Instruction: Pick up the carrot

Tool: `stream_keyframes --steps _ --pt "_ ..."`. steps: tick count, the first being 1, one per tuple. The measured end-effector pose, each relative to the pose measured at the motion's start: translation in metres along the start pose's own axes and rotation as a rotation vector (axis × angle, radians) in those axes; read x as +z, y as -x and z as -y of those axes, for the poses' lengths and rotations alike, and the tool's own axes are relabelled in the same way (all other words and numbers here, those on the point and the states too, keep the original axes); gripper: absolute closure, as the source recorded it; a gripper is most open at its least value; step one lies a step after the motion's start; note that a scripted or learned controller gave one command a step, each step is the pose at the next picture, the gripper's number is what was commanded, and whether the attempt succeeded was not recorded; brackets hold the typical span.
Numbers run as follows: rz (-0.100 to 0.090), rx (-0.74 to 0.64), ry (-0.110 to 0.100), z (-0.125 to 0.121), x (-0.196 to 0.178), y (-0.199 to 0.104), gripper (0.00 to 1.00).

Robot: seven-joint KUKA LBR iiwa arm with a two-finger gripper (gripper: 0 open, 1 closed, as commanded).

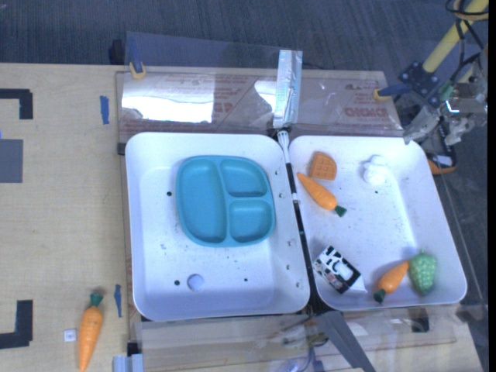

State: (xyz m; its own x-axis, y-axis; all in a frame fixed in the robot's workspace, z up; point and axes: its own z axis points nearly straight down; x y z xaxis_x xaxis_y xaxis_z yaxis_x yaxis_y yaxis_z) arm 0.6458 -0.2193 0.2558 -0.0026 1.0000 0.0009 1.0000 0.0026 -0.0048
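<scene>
Approach not yet begun: end effector (449, 118) was parked past right bin's (446, 231) far corner, jaw state undeterminable; carrot (318, 191) lay by divider w/ descent onto it needed.

Under me I see a pale wooden bench (54, 208) with black marks (23, 103) and blue tape pieces (104, 108). Behind it the floor (232, 14) is dark grey. A clear plastic sheet (201, 91) reflects bright light.
</scene>
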Motion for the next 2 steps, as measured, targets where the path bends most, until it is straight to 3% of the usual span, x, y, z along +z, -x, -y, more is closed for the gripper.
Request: stream_keyframes --steps 1,2 --pt "-0.002 -0.181 -0.001 0.01 0.034 -0.1 0.0" --pt "-0.002 -0.284 -0.003 0.04 0.077 -0.17 0.0"
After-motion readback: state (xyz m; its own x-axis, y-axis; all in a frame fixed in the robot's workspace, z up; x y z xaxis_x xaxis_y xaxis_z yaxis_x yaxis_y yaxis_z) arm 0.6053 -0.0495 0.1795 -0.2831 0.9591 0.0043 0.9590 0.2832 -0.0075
